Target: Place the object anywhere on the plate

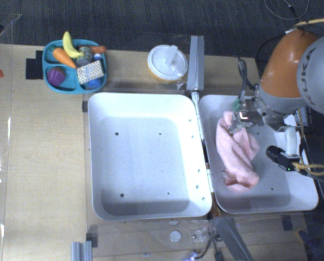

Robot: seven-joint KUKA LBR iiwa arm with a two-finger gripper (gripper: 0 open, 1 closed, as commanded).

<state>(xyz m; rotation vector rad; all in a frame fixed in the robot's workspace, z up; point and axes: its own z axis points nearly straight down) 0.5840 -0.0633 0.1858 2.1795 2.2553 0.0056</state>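
The pink cloth [236,155] lies crumpled in the right bin [292,200], its long axis running near to far. At its far end sits the gripper [243,115], touching the top edge; its grip cannot be judged. The blue plate [49,64] waits far left, well apart.

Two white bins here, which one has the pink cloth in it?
The right bin, the one under the arm. The pink cloth lies crumpled along its left side, with the hand at the cloth's top end. The left bin holds no cloth.
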